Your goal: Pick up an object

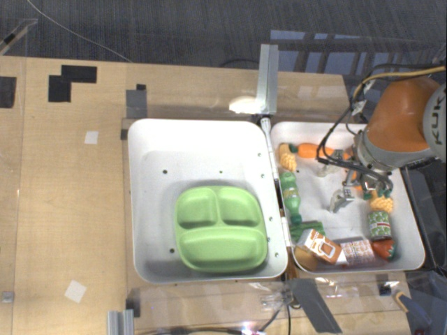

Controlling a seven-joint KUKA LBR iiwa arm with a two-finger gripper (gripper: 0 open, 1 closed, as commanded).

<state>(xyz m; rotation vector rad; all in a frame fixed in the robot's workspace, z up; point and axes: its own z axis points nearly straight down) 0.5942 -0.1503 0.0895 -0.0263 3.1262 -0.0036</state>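
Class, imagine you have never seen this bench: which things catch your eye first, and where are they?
The green divided tray stands out, low in the left bin. Next comes the arm's orange band at the right, over the right bin, where small toy foods crowd the left and front edges.

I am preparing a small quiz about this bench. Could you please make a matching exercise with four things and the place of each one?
Things:
1. green tray
2. toy corn
3. end effector
4. green bottle

Places:
A. right bin, far-left corner
B. over the middle of the right bin
C. left bin
D. along the right bin's left wall

Pairs: 1-C, 2-A, 3-B, 4-D
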